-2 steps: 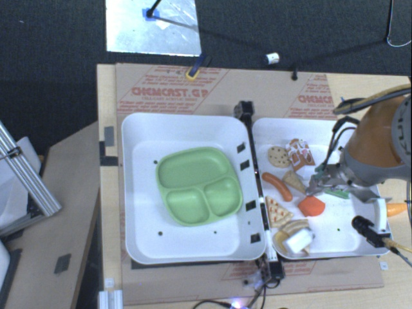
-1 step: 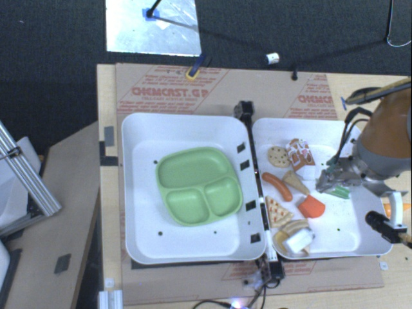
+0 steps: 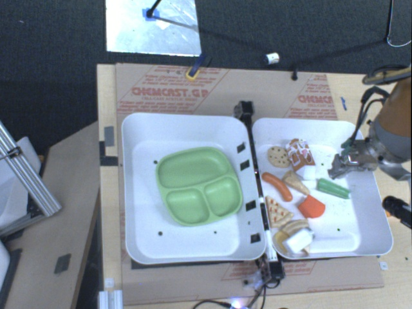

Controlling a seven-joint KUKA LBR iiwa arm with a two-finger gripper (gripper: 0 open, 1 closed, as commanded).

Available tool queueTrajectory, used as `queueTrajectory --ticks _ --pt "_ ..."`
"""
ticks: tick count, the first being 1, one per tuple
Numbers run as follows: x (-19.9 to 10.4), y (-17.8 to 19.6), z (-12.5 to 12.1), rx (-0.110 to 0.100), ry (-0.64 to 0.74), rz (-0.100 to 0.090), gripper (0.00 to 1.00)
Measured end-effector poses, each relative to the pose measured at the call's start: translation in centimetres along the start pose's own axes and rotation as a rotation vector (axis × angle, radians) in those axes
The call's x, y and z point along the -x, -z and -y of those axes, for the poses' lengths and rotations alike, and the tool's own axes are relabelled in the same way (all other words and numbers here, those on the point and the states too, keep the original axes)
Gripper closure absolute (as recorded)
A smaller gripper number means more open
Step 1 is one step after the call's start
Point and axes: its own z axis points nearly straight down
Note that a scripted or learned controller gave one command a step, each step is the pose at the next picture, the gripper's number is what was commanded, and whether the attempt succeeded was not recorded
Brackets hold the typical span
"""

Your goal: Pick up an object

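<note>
From the camera above, we are looking down on a tabletop covered by a brown printed cardboard sheet, which is carrying two shallow white plastic bins side by side. The left white bin is holding a pale green three-compartment plastic tray, sitting roughly in the bin's middle. The right white bin is holding a scatter of toy food: a round tan cookie with dark chips near the back left, a red-and-white frosted pastry piece just beside it, a red-orange sausage lying on a slant near the dividing wall, a tan wedge just to its right, an orange-red block, a green oblong piece, a pizza slice and, at the front, a white block resting on a tan curved piece. The grey arm with its orange band is reaching in from the right, and its hand is hanging over the right bin's back right part, just above the green oblong piece. We cannot tell how the hand is set, and nothing is showing in its grip.
</note>
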Motion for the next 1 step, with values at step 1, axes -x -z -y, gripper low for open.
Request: queueTrajectory --ticks 1 --pt "0.01 0.93 -0.11 -0.004 0.000 -0.001 1.00"
